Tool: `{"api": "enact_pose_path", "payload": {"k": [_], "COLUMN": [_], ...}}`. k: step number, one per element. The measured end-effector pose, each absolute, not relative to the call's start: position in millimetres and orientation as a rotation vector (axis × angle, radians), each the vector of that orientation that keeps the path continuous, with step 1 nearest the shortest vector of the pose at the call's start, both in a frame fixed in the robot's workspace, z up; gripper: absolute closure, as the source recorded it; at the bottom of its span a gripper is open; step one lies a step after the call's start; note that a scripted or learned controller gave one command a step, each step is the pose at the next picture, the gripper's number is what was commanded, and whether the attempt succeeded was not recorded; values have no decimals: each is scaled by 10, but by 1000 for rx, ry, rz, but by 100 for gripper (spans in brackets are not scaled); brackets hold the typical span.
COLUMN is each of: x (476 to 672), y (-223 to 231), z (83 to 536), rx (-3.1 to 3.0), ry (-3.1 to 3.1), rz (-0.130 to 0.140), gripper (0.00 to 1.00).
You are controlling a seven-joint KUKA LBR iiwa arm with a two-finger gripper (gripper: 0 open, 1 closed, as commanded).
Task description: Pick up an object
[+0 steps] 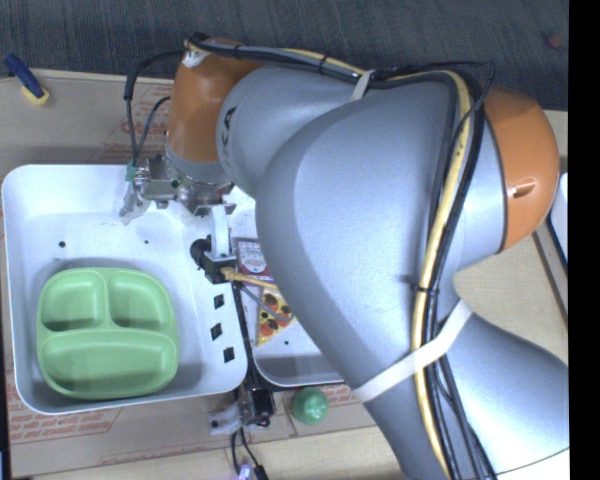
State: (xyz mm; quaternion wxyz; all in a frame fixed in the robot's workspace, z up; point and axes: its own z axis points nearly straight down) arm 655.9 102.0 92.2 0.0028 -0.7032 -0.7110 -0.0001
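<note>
From the overhead camera I see the pincer (140, 196) low over the far end of the left bin (40, 193); I cannot tell whether it grips anything. A green divided tray (105, 328) lies in that bin's near end, apart from the pincer. A green ball (309, 405) rests on the counter (80, 103) in front.

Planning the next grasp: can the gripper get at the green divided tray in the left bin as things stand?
Probably yes. The green divided tray lies flat at the near end of the left bin with nothing on or over it, and the gripper hangs over that bin's far end. A flat tray may be hard to grasp.
</note>
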Motion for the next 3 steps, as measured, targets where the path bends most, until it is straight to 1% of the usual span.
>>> {"api": "enact_pose_path", "payload": {"k": [3], "x": [6559], "y": [1020], "z": [923], "rx": [-2205], "ry": [-2230], "rz": [0], "gripper": [0]}}
